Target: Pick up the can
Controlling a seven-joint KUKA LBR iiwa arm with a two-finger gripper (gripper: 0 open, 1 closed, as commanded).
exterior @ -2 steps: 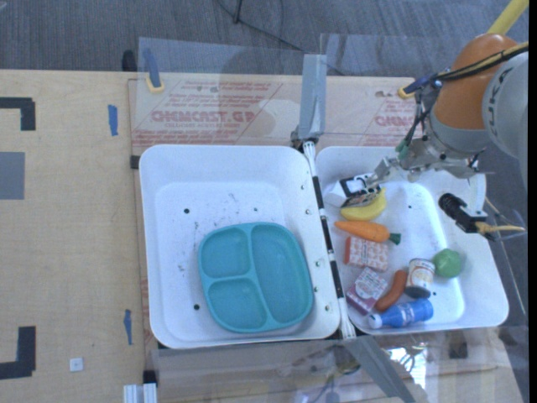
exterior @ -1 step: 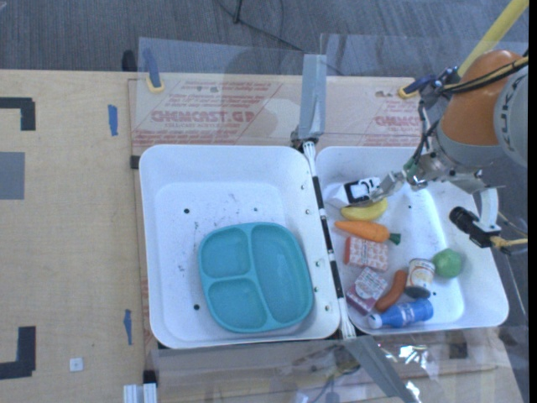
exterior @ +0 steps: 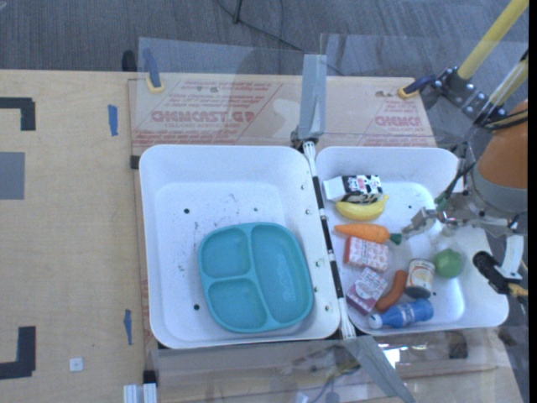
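Tan-lidded can (exterior: pixel 420 274) in right bin, just below-left of claw (exterior: pixel 430 219).

Arm (exterior: pixel 502 162) comes in from the right edge of the camera view. Orange band plus grey housing sit at the right edge, over the right rim of the right bin (exterior: pixel 482 309). Wrist points left and a bit down, toward the bin's interior. Gripper (exterior: pixel 419 222) hangs over the middle-right of that bin's floor, extended leftward from the wrist; metallic finger hardware, small in frame. Finger gap too small and blurred to read, nothing visibly between them. Black-and-white piece of the arm assembly sits lower at the right edge, near the bin's right rim. Rest of the arm cut off by the frame.
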